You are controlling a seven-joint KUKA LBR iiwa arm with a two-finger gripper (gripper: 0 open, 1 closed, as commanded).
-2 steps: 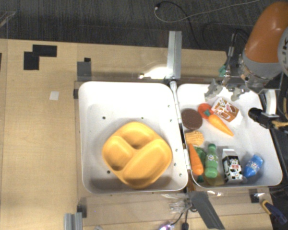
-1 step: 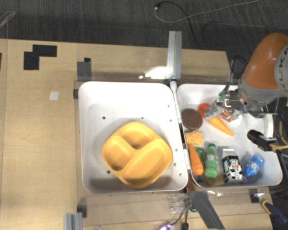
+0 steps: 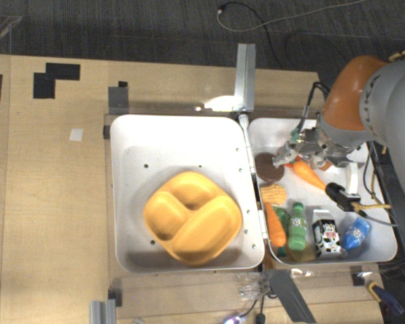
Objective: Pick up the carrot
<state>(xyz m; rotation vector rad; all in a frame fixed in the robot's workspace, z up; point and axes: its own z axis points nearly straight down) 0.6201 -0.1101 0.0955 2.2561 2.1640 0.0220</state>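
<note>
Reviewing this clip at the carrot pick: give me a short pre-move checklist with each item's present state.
1. Target located: a carrot lies in the right bin under the gripper. ok.
2. Only one candidate: a second carrot lies beside the green bottle. not ok.
3. Gripper over target: at the carrot's upper end. ok.
4. Carrot between the fingers: cannot tell.
5. Clutter near target: brown disc close by. not ok.

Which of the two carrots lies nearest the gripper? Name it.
The carrot in the right bin's upper middle, slanting right beneath the gripper. The other carrot lies near the front, beside the green bottle.
</note>
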